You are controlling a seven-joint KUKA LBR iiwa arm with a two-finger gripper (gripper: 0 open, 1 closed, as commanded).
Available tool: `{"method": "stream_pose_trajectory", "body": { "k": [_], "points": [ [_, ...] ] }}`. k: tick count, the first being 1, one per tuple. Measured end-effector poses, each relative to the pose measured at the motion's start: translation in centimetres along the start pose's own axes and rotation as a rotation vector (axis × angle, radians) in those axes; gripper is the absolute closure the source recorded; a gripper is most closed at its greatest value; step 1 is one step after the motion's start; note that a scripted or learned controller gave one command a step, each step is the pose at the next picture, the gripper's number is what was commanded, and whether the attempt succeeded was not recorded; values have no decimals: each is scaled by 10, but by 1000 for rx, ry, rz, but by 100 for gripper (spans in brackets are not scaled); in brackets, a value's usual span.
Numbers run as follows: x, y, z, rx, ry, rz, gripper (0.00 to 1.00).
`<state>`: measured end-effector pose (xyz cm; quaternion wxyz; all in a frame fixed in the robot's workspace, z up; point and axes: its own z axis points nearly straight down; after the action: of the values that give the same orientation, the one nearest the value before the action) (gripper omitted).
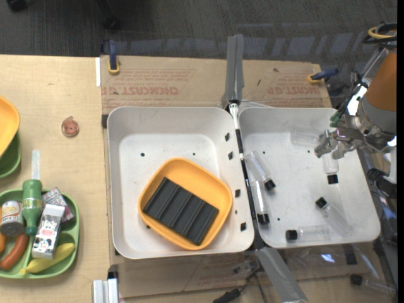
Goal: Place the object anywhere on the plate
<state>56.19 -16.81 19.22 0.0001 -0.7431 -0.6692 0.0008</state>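
Your gripper (331, 145) hangs over the upper right of the right bin (278, 115), and I cannot tell from here how its jaws stand or whether anything sits between them; a clear tube with a black cap (330, 169) lies directly below the tip, its long axis running roughly up and down the view, cap toward the near edge. That tube looks the likeliest object for you, though other clear tubes lie in the same bin: two long ones (257, 182) beside the dividing wall and one (309, 233) along the near edge. The relation that matters is sideways: the orange plate (214, 185) sits in the left bin (120, 169), well apart from the gripper and across the divider, toward the view's left and somewhat nearer the camera. A dark ribbed block (180, 210) already covers much of the plate, leaving bare rim around it, so judge your drop point with that in mind
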Motion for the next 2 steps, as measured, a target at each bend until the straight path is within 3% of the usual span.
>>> {"method": "stream_pose_trajectory", "body": {
  "k": [1, 2],
  "points": [
    [44, -31, 23, 2, 1, -249, 100],
    [98, -65, 1, 1, 1, -488, 100]
  ]
}}
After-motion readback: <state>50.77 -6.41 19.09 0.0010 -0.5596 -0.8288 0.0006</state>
